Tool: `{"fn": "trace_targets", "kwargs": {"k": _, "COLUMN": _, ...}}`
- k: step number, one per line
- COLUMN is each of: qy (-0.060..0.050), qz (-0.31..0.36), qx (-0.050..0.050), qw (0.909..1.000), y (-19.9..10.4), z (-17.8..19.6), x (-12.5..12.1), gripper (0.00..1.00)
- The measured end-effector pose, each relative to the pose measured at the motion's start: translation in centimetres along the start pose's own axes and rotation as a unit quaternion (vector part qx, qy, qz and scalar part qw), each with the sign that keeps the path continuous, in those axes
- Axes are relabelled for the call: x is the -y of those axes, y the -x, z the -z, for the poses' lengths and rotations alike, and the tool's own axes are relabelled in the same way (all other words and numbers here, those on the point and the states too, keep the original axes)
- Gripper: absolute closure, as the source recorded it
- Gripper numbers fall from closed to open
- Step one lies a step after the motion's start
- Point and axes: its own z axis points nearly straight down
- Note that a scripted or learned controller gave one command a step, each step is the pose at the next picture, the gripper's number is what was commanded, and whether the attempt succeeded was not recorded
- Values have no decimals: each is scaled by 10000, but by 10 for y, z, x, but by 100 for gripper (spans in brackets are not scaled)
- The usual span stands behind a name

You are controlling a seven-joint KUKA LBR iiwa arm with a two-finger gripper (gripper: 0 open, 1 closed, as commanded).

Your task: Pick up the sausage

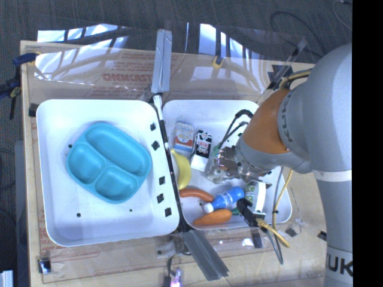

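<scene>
camera view | gripper [216, 165] low over right bin [179, 109], cannot tell how it stands | sausage [195, 193] lies in right bin near the divider, between banana [183, 168] and carrot [211, 218], beside bottle [226, 198] | two small cartons [192, 139] further back | left bin [48, 178] holds blue divided plate [108, 161]

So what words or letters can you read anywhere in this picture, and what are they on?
"CHEMCAST", red, seen mirrored, on the clear sheet behind the bins.
"KU", white, cut off by the frame edge, on the arm's grey base.
The two small cartons, one orange and white and one black and white, carry print too small to read.
</scene>
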Motion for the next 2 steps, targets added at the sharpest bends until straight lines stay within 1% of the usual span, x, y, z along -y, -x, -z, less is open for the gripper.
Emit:
{"fn": "trace_targets", "kwargs": {"k": 1, "qy": -4, "qz": -1269, "qx": -3, "qw": 9919, "y": -45, "z": -1, "x": 41, "gripper": 100}}
{"fn": "trace_targets", "kwargs": {"k": 2, "qy": 7, "qz": -202, "qx": 3, "qw": 9998, "y": 4, "z": 113, "x": 41, "gripper": 100}}
